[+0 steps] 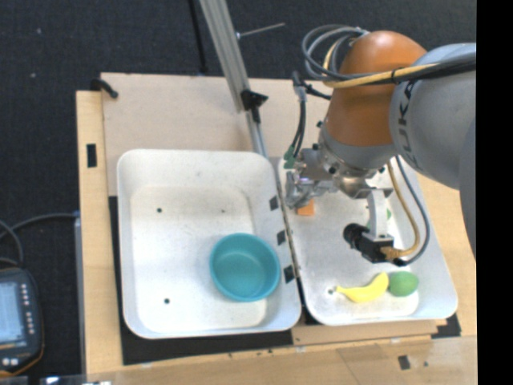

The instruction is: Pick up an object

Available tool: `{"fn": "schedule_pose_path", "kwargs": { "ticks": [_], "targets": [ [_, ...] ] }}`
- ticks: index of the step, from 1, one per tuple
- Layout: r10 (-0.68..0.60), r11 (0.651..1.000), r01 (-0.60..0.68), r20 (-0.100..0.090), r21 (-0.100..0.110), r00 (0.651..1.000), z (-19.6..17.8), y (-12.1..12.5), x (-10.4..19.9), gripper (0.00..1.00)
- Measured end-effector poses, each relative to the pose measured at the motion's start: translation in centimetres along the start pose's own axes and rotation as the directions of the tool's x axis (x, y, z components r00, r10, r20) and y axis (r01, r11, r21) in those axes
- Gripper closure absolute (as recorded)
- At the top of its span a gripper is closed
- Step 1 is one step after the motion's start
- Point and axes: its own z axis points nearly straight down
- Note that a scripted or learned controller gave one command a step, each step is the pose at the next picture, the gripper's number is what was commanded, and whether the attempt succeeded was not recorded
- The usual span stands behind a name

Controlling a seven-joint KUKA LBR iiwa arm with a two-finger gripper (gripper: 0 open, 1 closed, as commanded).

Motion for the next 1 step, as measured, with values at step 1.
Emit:
{"fn": "schedule_pose_path", "kwargs": {
  "ticks": [1],
  "targets": [
    [0.0, 1.0, 0.0, 0.0, 0.001, 1.0, 1.97, -0.27, 4.51, 1.0]
  ]
}}
